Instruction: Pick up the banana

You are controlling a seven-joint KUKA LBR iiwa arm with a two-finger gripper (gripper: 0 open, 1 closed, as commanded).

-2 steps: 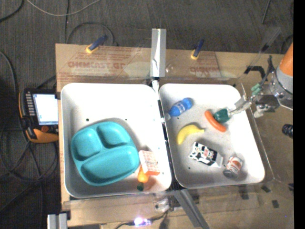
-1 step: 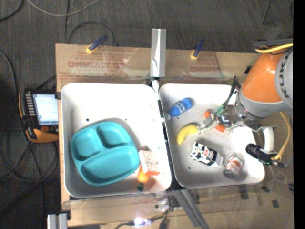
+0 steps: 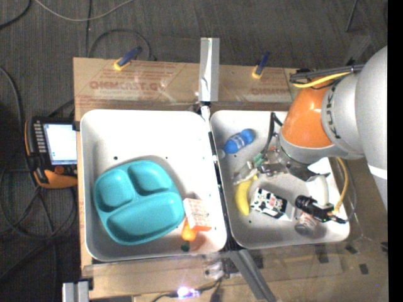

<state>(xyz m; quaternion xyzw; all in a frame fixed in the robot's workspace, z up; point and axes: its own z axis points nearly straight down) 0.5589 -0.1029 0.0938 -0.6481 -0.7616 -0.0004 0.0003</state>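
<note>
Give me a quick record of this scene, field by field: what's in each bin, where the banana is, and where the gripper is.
left bin: teal divided plate; small carton with an orange item at the near right corner
right bin: banana, blue bottle, black-and-white box
banana position: left part of the right bin, lying beside the box
gripper: low over the right bin, just above the banana's upper end
gripper fingers: cannot tell
banana held: not visibly
</note>
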